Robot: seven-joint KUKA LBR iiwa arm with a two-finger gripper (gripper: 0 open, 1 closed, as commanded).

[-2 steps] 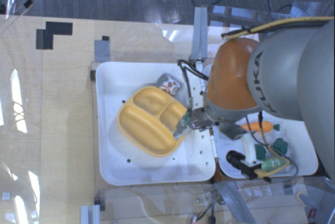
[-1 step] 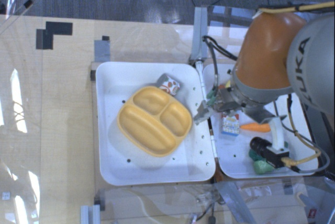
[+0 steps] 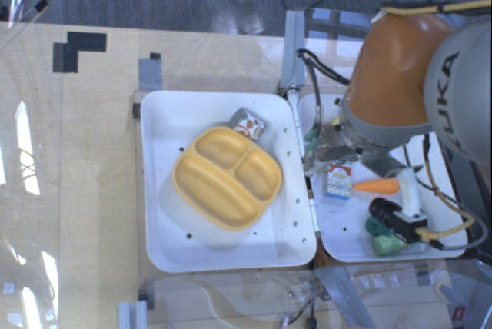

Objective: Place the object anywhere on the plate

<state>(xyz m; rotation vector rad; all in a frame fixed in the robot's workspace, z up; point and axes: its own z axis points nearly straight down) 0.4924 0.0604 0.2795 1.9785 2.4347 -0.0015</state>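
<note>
Not placed yet. Yellow three-compartment plastic plate (image 3: 227,177) sits bare in the left white bin (image 3: 165,243), well left of the pincer (image 3: 332,153). Pincer is low over the right white bin (image 3: 446,247), mostly under the orange wrist band; can't tell what state it's in or whether it holds anything. Just below it: small white carton (image 3: 338,181); orange carrot-shaped toy (image 3: 377,186) to its lower right. Which is the target is unclear. Small grey-and-red box (image 3: 247,124) touches the plate's far rim, off to the pincer's left

bright, even light; slight softness
</note>
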